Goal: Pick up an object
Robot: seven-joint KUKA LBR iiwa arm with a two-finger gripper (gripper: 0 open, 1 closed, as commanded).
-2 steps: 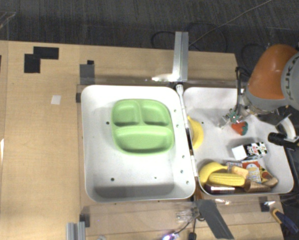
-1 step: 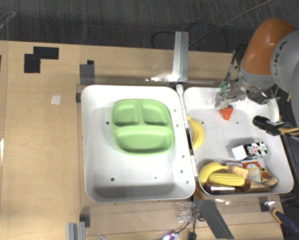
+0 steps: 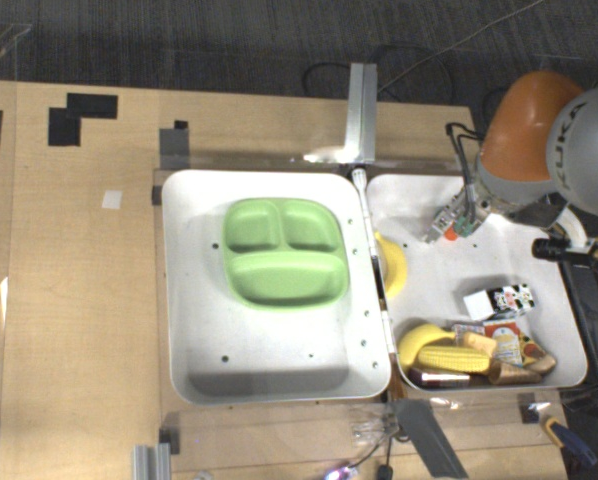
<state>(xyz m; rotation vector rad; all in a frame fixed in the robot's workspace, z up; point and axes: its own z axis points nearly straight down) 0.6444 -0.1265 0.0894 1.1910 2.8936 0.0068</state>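
Note:
My gripper [image 3: 455, 222] hangs low over the back part of the right bin [image 3: 419, 200], below the grey arm's orange band [image 3: 524, 128]. Nothing is visible in its grasp. Loose objects lie toward the front of that bin: a yellow banana [image 3: 422, 340], a corn cob [image 3: 451, 358], a white box [image 3: 478, 303], a small black-and-white item [image 3: 512, 296], a printed snack pack [image 3: 509, 348] and a brown piece [image 3: 527, 368]. A yellow rounded object [image 3: 392, 266] rests against the bin's left wall, to the front left of the gripper.
The left bin [image 3: 194, 308] holds a green divided plate [image 3: 282, 251]. A metal post [image 3: 362, 108] stands behind the wall between the bins. A dark pen-like stick [image 3: 441, 376] lies at the right bin's front edge. Cables run along the arm at right.

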